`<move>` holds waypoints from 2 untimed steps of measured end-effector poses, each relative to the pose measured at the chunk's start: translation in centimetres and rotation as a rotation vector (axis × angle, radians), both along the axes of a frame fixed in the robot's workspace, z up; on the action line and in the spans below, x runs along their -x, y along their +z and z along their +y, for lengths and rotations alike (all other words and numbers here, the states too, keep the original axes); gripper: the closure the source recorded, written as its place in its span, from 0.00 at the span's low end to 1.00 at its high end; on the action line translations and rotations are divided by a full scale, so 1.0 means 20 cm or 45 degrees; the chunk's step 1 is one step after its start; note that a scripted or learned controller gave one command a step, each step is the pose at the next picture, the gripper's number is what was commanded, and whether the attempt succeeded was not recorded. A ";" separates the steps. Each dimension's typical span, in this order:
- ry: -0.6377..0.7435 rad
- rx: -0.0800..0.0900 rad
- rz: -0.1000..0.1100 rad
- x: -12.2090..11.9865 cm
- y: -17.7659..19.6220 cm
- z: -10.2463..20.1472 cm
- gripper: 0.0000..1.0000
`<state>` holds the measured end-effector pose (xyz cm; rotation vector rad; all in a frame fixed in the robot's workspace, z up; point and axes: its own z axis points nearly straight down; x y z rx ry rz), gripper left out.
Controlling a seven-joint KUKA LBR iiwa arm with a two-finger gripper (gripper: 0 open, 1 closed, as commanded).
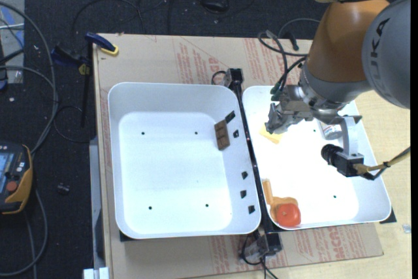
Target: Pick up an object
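Observation:
My gripper [275,125] hangs low over the back left part of the right bin [326,160]. Right under its tips lies a small yellow piece [269,135]; part of it pokes out to the left of the fingers. Whether the fingers close on it is hidden by the wrist. A red tomato-like object [287,213] sits at the front left corner of the same bin, with an orange stick [267,191] just behind it. In the left bin [176,166] a brown block [222,135] rests near the right wall.
The arm's grey and orange body covers the right bin's back right. A black cylinder on a bracket [339,160] juts out over the bin's right side. Small black clips line the divider [248,173] between the bins. Cables lie behind the bench.

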<state>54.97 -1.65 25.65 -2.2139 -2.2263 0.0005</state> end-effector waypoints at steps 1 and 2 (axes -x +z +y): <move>-0.001 0.000 0.000 0.05 -0.08 0.27 1.00; -0.002 0.000 0.001 0.13 -0.14 0.52 1.00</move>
